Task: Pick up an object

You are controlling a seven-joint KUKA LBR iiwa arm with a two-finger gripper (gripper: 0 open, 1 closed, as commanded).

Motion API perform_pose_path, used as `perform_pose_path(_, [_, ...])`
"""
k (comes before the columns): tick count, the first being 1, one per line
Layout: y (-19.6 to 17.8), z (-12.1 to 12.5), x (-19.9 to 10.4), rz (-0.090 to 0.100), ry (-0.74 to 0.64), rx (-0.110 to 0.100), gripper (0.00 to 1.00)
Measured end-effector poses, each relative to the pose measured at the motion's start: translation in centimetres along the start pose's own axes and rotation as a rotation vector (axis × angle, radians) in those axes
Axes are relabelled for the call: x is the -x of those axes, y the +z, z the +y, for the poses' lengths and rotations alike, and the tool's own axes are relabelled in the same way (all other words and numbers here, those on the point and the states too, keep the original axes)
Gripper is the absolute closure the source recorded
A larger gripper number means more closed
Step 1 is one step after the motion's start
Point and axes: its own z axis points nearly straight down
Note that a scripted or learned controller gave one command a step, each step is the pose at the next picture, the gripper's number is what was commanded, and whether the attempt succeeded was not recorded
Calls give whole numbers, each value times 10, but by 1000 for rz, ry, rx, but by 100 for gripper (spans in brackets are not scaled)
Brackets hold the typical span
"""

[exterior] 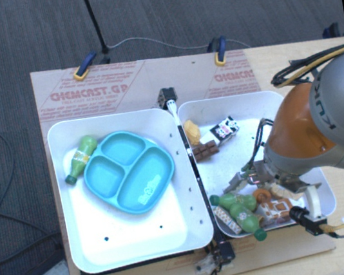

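Right now I'm at the reach-down step, nothing picked yet as far as I can judge. My arm (pixel 307 127) comes in from the right and hangs low over the right bin (pixel 244 98), wrist covering the near right part of it. My gripper (pixel 249 178) sits down among the clutter there; how wide it stands I cannot tell, the wrist body hides that, and I see nothing clearly held. Candidate objects are all bunched at the bin's near edge: a green bottle-shaped toy (pixel 241 205) just beside the gripper, a second green piece (pixel 252 224) below it touching the near wall, and an orange-and-white patterned item (pixel 275 207) tucked under my wrist. Further back, well apart from the gripper, lie a brown chocolate-bar thing (pixel 204 151), a yellow piece (pixel 192 130) against the divider wall, and a small black-and-white carton (pixel 225 128). Left bin (pixel 72 202) has a blue divided plate (pixel 129 171) with a green bottle (pixel 79 159) touching its far-left rim, not relevant to this reach. Next move, my guess: settle over one item in the near pile, likely the green toy, close on it alone, lift straight. Pile is tight, so neighbours may get nudged or the grab may slip.
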Motion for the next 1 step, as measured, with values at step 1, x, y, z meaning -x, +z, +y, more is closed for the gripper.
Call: perform_pose_path(1, [3,75,46,5,-3,-9,0])
